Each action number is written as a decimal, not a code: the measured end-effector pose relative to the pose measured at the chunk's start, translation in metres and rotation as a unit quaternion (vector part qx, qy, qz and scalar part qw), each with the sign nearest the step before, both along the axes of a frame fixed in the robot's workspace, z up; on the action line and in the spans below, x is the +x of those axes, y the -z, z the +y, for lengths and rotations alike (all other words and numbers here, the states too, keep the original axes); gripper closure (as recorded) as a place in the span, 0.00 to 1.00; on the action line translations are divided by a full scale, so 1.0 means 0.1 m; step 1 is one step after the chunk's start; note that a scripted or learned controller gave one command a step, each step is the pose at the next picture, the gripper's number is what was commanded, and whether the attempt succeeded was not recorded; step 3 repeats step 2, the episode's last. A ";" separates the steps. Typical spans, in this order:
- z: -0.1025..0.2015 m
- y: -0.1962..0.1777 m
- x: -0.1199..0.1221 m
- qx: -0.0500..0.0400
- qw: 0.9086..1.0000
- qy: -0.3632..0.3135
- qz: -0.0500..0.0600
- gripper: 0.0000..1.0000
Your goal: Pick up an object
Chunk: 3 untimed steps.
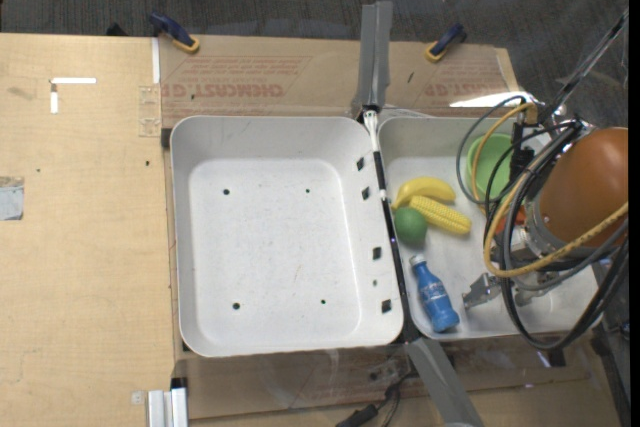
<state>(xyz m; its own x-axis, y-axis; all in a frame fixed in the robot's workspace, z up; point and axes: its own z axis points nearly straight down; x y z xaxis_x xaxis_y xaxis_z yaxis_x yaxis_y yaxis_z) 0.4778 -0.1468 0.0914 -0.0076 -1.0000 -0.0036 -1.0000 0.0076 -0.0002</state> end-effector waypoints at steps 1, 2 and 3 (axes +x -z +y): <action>-0.65 -0.01 0.18 0.000 0.985 0.172 -0.001 0.00; 0.47 -0.01 0.64 0.000 0.947 0.321 -0.001 0.00; 0.47 -0.01 0.64 0.000 0.947 0.321 -0.001 0.00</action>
